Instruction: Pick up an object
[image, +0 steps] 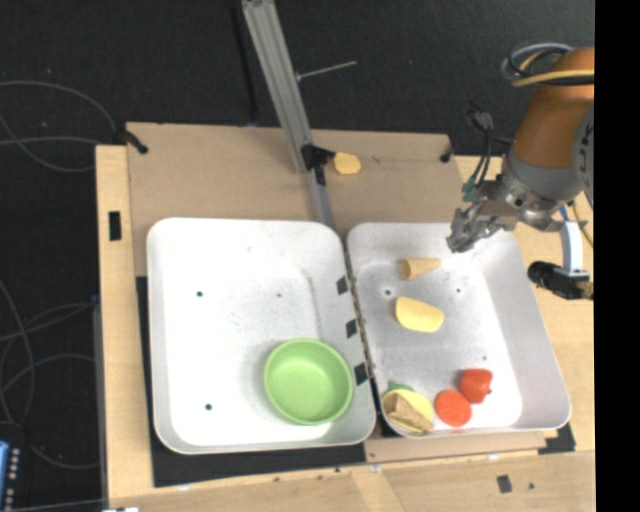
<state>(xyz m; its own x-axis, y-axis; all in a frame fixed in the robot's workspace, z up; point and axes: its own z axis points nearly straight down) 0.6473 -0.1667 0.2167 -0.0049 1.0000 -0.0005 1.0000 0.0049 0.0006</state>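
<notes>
The right bin (520, 330) holds a tan cone-shaped piece (419, 267), a yellow lump (419, 315), a red pepper-like piece (476, 384), an orange-red round piece (453, 408) and a beige textured piece (408, 410) at the front left corner. My gripper (463, 236) hangs over the bin's back right part, just right of the tan cone and apart from it. Nothing shows between its fingers.
A green bowl (308, 380) sits in the left bin (220, 300) near its front right. A small yellow piece (347, 163) lies on the bench behind the bins, next to a slanted metal pole (285, 90).
</notes>
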